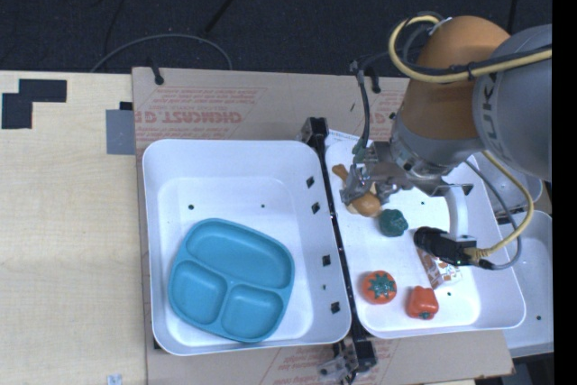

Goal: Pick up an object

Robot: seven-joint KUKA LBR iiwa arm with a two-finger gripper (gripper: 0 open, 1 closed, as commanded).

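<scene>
Bench (63,221): pale wood, on the far left, with dark floor and cables behind it.
Cardboard sheet (207,114): lies under both bins and carries red print that reads reversed.
Left bin (225,194): shallow and white, and it sits close beside the right bin.
Blue plate (232,279): a divided plate with three compartments, lying flat in the near part of the left bin, slightly turned.
Right bin (487,307): shallow and white, and it holds all the small items.
Gripper (361,185): hangs over the far left part of the right bin, close to the wall shared with the left bin.
Claw state: I cannot tell whether it is open or closed, or whether it grips anything.
Tan lump (367,206): the thing nearest the claw, rounded and orange-brown, directly under the gripper in the right bin. Whether the two touch I cannot tell.
Teal item (392,223): small and round, just beside the tan lump on its right and a little nearer.
Toy tomato (380,286): red with a green top, near the front of the right bin.
Red-orange item (422,302): just right of the tomato, close to the front wall.
Wrapper (444,273): a small reddish-and-white packet, above the red-orange item.
Arm (451,95): grey with an orange band, reaching in from the right over the right bin.
</scene>
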